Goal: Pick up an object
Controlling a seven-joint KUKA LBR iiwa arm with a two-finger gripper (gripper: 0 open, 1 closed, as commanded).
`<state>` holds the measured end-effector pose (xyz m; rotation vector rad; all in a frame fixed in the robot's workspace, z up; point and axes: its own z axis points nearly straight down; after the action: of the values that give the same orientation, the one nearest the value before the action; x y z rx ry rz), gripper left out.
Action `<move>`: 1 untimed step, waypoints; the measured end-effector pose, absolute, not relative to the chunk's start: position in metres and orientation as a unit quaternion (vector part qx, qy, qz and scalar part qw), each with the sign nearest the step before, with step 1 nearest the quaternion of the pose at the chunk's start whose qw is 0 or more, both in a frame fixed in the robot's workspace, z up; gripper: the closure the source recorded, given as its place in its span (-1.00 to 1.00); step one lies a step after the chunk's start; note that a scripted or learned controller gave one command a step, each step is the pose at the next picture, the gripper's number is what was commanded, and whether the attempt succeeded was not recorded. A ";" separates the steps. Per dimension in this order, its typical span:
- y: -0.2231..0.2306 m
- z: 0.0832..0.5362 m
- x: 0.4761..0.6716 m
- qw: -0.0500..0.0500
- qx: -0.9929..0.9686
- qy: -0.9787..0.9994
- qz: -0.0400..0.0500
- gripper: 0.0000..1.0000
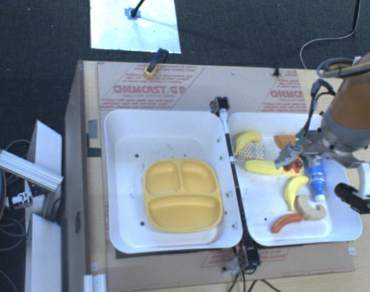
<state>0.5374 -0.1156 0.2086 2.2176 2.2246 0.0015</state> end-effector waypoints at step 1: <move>-0.157 0.089 0.517 0.000 0.707 0.707 0.000 -1.00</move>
<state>0.5172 -0.1569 0.0886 2.2217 2.2225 -0.0013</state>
